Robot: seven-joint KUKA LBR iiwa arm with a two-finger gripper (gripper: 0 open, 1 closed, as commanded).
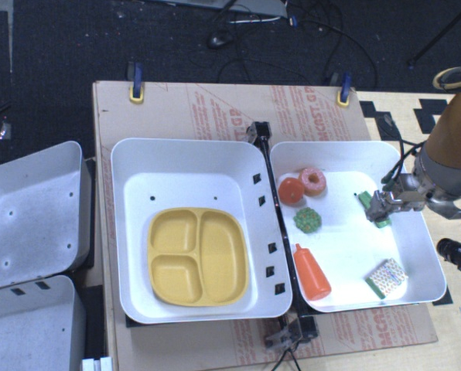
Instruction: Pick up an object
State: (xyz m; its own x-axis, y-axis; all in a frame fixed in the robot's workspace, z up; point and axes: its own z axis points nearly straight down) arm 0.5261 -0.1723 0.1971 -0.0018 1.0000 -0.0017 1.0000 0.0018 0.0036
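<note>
The tabletop point(176, 107) is a flat brown board with two white bins on it, side by side.

The left bin point(130, 168) holds a yellow tray point(198, 256) with three parts. The tray lies flat near the front edge of that bin.

The right bin point(416, 253) holds the small things. A red ball point(291, 191) sits near the back left corner of this bin. A pink donut point(313, 180) is just beside the ball, touching it or nearly so. A green bumpy ball point(308, 220) lies a little in front of those two. An orange bottle point(311, 272) lies on its side along the left edge of the bin, toward the front. A small box with a dotted top and a green side point(387, 277) sits near the front right corner.

The arm point(451, 149) comes in over the right edge of the right bin. Its end effector point(379, 207) is low, near the right edge of the bin and about halfway back. A small green thing point(372, 207) shows right at its tip. It is too small to tell what the green thing is. I cannot tell how wide the end effector stands, or if it really has hold of the green thing.

Two clamps, blue and yellow point(137, 84), grip the back edge of the tabletop.
</note>
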